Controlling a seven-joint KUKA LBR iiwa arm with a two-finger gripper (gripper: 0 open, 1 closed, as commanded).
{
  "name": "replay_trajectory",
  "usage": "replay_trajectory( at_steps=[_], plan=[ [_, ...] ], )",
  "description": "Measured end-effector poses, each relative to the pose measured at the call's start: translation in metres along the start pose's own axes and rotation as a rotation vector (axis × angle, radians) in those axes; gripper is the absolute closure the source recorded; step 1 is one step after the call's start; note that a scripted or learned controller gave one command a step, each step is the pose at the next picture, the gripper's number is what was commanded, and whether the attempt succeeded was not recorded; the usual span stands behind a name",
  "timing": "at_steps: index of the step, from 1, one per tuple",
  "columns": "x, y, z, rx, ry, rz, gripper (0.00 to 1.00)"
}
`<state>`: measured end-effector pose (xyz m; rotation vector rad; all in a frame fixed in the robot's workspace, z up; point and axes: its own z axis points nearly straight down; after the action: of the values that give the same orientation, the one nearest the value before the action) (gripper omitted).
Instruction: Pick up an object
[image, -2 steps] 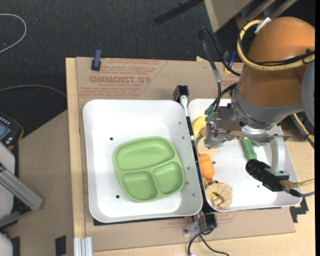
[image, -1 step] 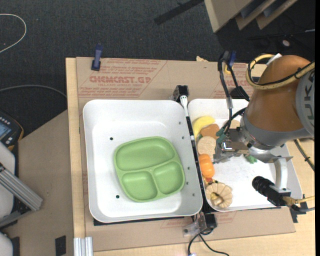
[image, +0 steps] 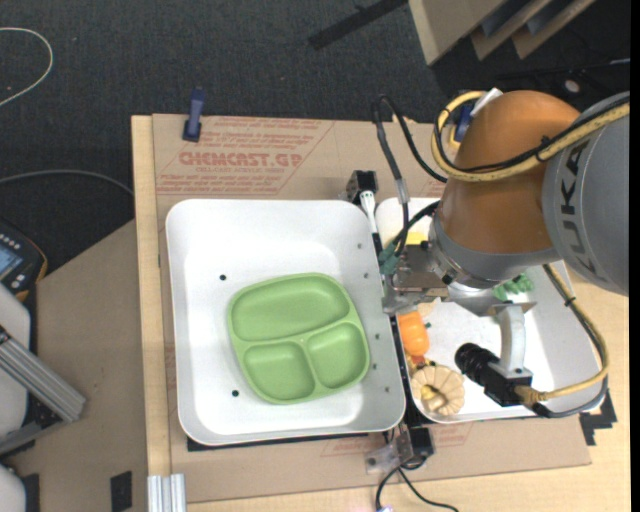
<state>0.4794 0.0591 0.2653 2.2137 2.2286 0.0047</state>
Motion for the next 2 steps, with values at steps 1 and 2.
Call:
replay_trajectory(
  at_steps=[1, 2],
  plan=[
    [0.0755, 0.0103, -0.061, -0.005, 0.001, -0.001, 1.0],
    [0.0715, 0.0098, -0.0679, 0.001, -0.002, 0.005, 1.0]
  ],
)
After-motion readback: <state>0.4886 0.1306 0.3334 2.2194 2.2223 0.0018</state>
